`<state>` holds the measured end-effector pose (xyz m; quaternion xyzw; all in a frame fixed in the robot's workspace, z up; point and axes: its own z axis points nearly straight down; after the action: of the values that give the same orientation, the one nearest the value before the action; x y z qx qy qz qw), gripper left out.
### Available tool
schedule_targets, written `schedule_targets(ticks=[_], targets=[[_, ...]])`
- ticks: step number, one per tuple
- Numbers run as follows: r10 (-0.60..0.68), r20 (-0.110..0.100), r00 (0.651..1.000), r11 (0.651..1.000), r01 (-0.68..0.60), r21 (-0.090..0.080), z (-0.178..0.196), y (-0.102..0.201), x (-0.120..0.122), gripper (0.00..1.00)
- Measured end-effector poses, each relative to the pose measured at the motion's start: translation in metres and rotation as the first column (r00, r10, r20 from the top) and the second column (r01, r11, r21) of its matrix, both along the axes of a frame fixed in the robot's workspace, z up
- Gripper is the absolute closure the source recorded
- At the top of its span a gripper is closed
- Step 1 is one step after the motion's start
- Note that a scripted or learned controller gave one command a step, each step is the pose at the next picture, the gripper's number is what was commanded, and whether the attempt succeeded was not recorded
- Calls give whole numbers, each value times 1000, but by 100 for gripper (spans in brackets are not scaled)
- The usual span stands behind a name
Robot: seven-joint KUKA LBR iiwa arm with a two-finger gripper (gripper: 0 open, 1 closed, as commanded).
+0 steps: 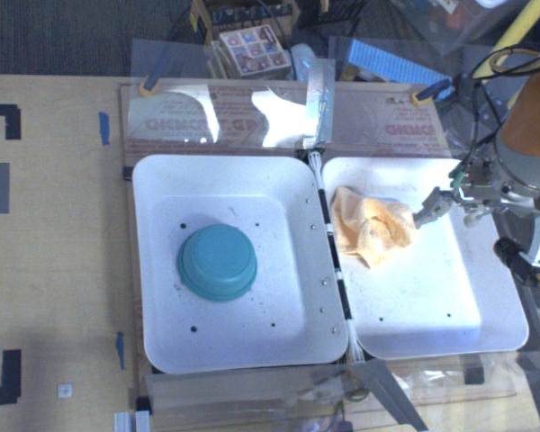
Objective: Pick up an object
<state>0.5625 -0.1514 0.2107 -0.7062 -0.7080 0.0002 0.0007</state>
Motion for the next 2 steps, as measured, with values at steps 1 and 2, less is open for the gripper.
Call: schedule_targets(ticks=[1,2], targets=[[255,4,967,967,-255,-1,-115,12,50,0],[300,12,954,954,-300,-6,-120,51,37,0]])
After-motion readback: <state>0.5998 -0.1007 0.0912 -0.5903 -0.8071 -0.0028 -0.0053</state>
